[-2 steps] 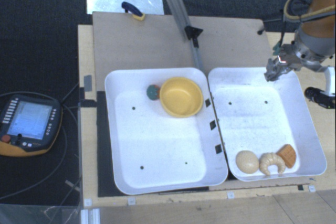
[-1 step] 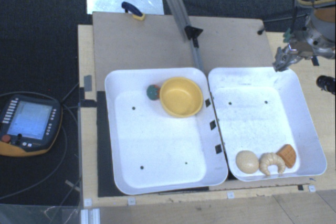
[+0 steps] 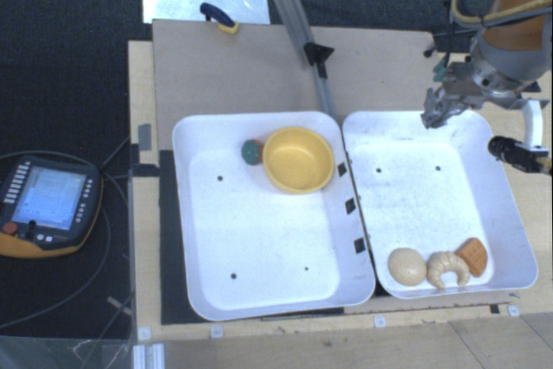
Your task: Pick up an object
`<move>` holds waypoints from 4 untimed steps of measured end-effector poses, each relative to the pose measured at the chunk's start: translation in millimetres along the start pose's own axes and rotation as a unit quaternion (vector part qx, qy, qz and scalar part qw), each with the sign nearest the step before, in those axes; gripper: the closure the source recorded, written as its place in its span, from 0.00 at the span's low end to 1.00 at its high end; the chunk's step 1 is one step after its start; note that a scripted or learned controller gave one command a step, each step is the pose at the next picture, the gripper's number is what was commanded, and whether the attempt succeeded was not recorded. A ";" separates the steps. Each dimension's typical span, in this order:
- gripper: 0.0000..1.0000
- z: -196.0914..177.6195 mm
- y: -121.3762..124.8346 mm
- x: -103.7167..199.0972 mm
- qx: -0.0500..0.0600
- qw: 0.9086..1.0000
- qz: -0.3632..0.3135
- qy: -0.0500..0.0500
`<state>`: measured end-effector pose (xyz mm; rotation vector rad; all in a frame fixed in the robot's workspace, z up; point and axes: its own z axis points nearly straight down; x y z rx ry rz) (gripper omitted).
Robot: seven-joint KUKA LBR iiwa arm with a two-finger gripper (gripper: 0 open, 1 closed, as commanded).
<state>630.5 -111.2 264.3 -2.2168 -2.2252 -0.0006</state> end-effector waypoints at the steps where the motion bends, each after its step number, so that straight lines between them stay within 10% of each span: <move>1: 1.00 4.0 -4.1 42.3 0.000 1.000 0.000 0.000; 4: 1.00 24.6 -35.4 188.4 -0.001 1.000 0.000 0.000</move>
